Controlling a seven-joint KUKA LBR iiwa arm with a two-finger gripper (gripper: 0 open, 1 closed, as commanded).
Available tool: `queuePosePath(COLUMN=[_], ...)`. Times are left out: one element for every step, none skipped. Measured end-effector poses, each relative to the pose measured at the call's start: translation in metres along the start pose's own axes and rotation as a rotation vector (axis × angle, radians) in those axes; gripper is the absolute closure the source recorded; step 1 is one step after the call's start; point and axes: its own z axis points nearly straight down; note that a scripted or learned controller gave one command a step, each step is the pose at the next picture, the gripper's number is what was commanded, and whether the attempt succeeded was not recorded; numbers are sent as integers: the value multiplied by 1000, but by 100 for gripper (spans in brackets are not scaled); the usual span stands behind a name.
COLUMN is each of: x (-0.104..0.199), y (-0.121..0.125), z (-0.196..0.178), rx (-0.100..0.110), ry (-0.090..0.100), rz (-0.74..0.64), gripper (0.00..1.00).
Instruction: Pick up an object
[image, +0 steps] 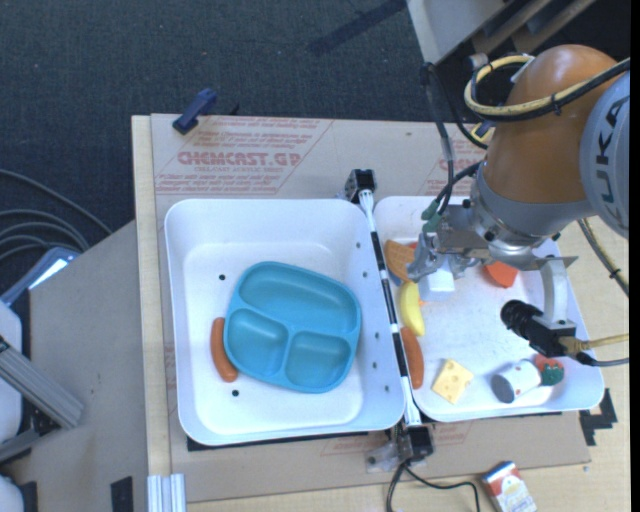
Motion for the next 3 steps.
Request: queuePosePath(x=[-13, -11, -48], y=[67, 56, -7], z=[18, 11, 9], rx=[-5, 0, 0], ry=[-2, -1, -1], rz=[1, 0, 1], gripper=[100, 100, 100])
